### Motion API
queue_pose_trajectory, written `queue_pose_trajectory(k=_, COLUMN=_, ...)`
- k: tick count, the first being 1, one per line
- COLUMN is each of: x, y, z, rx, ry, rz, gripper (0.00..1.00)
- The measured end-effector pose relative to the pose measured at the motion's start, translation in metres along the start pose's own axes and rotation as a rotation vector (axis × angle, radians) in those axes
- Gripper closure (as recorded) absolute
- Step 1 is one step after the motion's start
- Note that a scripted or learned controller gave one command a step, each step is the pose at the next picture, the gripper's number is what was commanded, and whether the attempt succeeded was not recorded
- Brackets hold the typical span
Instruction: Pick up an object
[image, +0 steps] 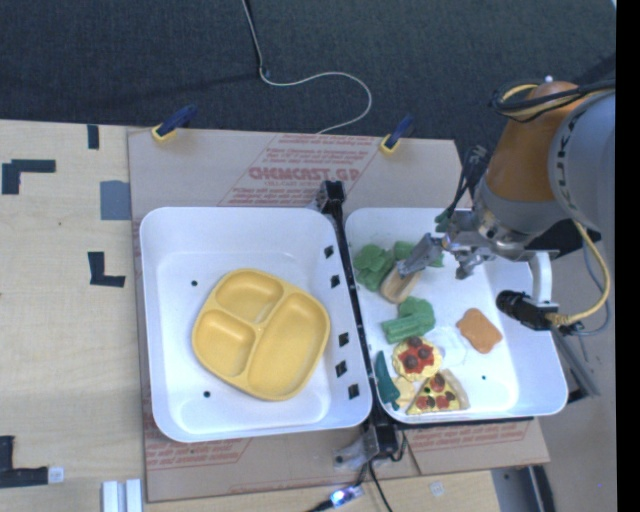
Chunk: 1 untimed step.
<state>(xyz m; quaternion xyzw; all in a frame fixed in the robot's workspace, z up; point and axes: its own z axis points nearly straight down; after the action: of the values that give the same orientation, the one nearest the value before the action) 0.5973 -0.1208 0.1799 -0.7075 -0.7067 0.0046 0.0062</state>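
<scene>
The gripper (442, 256) is hung low over the right bin (520, 395), its fingers spread and nothing pinched, just right of a tan piece (398, 286) among green toys (374, 264). A closing there is judged likely to catch two pieces or slip off. The divider wall (345, 290) lies near; open floor is left around the orange piece (480, 330).

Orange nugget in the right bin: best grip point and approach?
Take the orange nugget across its short sides, coming straight down from above. It lies flat on the floor of the right bin, apart from the green pieces and the pizza slice, so there looks to be room for a finger on either side. The gripper sits up and left of it.
</scene>
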Motion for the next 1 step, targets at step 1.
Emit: queue_pose_trajectory(k=1, x=0.0, y=0.0031, z=-0.0074, rx=-0.013, ry=-0.002, rz=-0.003, gripper=0.0)
